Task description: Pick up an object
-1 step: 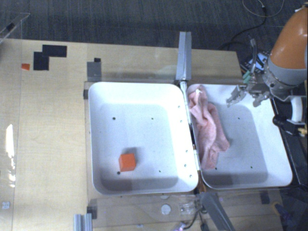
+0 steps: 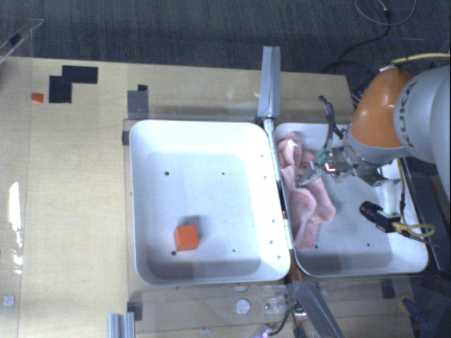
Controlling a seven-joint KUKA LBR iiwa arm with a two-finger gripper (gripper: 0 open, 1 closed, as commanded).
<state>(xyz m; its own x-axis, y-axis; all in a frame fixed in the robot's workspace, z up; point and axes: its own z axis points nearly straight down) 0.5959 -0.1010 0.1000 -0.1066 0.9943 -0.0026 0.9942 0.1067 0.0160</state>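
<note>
Dark grey carpet is showing behind a pale wooden bench [image 2: 70, 224], and a thin cable [image 2: 384, 9] is lying in a loop on the carpet. Two white bins are sitting side by side on the bench, with a grey metal post [image 2: 270, 83] standing up where they meet.

The grey arm with the orange band [image 2: 377, 115] is reaching over the right bin [image 2: 366, 259]. Its end effector [image 2: 311, 176] is hanging low in that bin, at the edge of a pink cloth [image 2: 313, 206]. The cloth is lying bunched up right below the end effector and just past it, on the side away from the arm, along the bin wall next to the other bin. The end effector is looking as if it is touching the cloth, but it is too small and blurry to tell if it is open wide, narrow, or pinching the cloth.

An orange block [image 2: 187, 237] is sitting well apart from the end effector, in the left bin [image 2: 211, 189], past the cloth and the wall between the bins, down near the front of that bin.

Much farther away from the end effector, at the far corner of the bench, some black patches [image 2: 70, 82] and a tiny orange square [image 2: 37, 98] are showing.
</note>
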